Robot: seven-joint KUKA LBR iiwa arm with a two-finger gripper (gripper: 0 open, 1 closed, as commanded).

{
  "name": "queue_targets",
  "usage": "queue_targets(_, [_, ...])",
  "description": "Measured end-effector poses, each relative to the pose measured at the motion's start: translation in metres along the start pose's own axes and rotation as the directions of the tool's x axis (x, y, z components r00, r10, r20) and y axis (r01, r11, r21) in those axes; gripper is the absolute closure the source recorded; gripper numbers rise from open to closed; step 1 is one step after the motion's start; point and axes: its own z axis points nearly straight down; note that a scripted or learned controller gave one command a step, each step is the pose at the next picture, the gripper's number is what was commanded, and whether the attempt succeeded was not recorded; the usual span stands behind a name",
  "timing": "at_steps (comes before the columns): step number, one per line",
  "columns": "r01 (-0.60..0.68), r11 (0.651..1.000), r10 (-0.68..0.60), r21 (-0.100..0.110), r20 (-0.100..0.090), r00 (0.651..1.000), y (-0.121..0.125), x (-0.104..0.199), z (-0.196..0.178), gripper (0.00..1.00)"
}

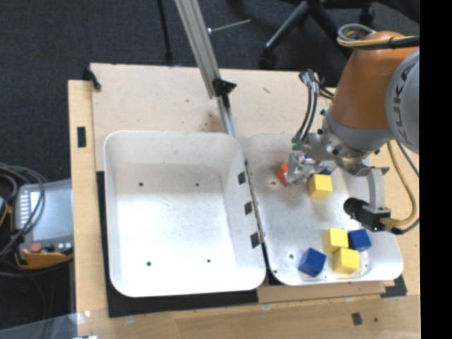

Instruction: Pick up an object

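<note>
My gripper (299, 169) hangs low over the upper part of the right bin (282, 217). An orange block (283, 174) lies just at its left side, partly hidden by the fingers. A yellow block (320, 186) sits just to the gripper's right on the bin floor. Near the bin's front edge lie a blue block (311, 261), two yellow blocks (335, 239) (346, 260) and another blue block (359, 239). Whether the orange block is between the fingers is not visible.
The left bin (176, 210) stands beside the right one. An aluminium post (201, 48) rises behind the bins. Green cables (307, 122) hang from the wrist. A black fitting (364, 210) sticks out over the right bin's right side.
</note>
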Motion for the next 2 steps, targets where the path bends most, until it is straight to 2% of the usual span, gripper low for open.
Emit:
queue_targets(1, [-0.001, 1.000, 0.001, 0.004, 0.000, 1.000, 0.014, 0.051, 0.018, 1.00])
queue_targets(2, [0.000, 1.000, 0.000, 0.006, 0.000, 1.000, 0.018, 0.101, 0.029, 1.00])
